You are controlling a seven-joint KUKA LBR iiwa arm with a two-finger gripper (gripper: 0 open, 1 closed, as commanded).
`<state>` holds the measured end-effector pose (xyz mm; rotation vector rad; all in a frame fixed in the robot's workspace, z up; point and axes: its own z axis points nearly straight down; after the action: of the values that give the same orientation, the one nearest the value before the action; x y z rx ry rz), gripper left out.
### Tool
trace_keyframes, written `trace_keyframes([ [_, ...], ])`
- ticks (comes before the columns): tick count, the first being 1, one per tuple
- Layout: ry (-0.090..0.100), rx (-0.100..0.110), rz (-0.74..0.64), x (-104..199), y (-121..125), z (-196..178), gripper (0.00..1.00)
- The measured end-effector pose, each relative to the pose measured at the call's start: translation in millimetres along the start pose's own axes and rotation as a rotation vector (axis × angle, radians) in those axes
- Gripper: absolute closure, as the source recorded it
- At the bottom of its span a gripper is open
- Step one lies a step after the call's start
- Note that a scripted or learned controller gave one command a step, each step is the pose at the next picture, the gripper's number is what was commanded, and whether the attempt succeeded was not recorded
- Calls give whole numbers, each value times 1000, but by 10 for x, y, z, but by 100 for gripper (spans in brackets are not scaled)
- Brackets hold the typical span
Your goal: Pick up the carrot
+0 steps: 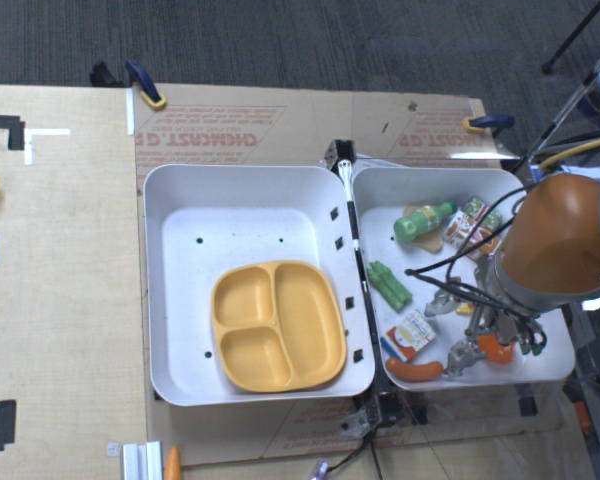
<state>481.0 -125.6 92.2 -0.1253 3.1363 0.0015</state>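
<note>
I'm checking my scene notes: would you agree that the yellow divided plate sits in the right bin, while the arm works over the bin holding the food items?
Not quite. The camera view shows the yellow divided plate in the left bin, not the right. The rest stands: the arm works over the right bin holding the food items.

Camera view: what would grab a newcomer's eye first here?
Likely the arm's orange band, bulking over the right bin from the right, with the pincer low at that bin's near edge, next to an orange item that may be the carrot. Next, the yellow three-compartment tray sitting in the left bin. The right bin also holds a green bottle and small packets.
</note>
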Motion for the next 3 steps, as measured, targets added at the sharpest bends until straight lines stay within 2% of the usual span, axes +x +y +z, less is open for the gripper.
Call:
trace_keyframes([
  [1,-4,2,152,-1,-539,-8,0],
  [2,-3,3,506,-569,-712,-6,0],
  [3,-9,3,502,-592,-703,-106,100],
])
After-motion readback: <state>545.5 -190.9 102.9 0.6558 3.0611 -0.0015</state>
